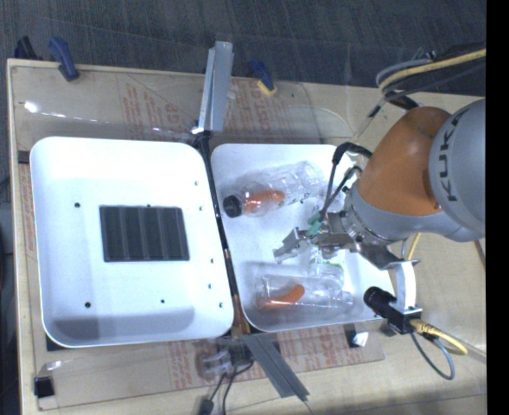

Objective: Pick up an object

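Arm (427,175) reaches from the right over the right bin (237,158), tool (310,239) low between two clear plastic bottles w/ orange inside. Upper bottle (276,190) lies near bin's far side, black cap twd centre divider; lower bottle (302,290) by near wall. Left bin (64,171) has a dark grate (144,233). Tool state: can't tell.

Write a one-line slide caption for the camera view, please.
KUKA arm's gripper hovers in the right bin between two clear plastic bottles.
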Available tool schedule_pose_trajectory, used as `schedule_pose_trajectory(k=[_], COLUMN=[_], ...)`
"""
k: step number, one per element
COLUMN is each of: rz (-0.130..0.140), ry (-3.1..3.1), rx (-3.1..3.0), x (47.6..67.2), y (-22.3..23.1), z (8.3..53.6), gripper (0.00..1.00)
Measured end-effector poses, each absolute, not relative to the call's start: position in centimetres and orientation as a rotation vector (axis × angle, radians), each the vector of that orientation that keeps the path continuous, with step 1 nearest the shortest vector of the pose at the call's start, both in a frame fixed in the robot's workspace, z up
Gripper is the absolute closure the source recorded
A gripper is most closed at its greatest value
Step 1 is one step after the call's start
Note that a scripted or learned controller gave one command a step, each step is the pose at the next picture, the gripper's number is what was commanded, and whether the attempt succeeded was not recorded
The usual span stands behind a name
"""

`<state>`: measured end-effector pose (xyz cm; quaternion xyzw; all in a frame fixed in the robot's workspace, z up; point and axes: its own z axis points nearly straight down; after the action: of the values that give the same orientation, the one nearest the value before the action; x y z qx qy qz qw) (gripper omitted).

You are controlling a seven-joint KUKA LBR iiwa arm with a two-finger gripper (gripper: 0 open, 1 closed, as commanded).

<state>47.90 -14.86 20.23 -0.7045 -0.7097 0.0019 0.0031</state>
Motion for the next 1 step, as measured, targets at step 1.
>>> schedule_pose_trajectory(k=[1], rz=[0.006], ry=[-2.182], rx=[-2.254], x=[53.06], y=[-20.09], z=[18.62], gripper=[0.00])
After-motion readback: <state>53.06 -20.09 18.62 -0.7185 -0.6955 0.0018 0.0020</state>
